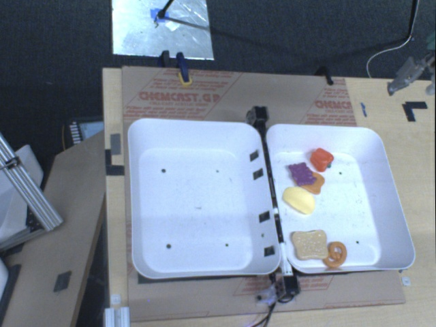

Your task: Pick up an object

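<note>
You are looking at the gripper [411, 73] hanging at the far right above the counter [381, 94], too blurred to tell its state, possibly carrying nothing, well apart from the right bin [392, 203], red piece [321, 159], purple piece [302, 174], yellow piece [299, 200], toast [309, 244], pretzel [336, 253] lying inside.

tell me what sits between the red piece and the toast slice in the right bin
In the camera view, a purple piece and a yellow lemon-shaped piece lie between the red piece and the toast slice.
</note>
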Motion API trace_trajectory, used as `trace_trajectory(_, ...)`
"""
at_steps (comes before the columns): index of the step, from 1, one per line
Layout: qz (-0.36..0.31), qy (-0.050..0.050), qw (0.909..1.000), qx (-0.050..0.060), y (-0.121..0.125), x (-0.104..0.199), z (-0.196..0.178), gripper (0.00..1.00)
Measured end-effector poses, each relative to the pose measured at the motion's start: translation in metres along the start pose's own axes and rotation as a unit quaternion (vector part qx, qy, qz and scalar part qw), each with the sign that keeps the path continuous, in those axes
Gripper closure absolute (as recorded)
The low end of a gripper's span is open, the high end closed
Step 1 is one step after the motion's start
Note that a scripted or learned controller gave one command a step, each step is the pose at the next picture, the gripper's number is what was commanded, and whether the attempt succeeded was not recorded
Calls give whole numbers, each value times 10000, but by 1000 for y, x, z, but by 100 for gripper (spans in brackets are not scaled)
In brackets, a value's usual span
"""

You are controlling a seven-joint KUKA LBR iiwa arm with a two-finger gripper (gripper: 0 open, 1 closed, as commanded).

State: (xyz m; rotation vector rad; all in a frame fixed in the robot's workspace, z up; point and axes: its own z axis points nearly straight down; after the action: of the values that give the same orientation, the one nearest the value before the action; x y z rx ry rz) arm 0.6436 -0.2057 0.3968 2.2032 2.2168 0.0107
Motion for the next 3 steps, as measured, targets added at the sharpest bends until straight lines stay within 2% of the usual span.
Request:
trace_trajectory(1,22,-3,10000,-13,-47,-2,-150,0)
trace_trajectory(2,-13,11,10000,36,-44,-1,-152,100)
trace_trajectory(3,-16,40,10000,77,-53,72,-136,100)
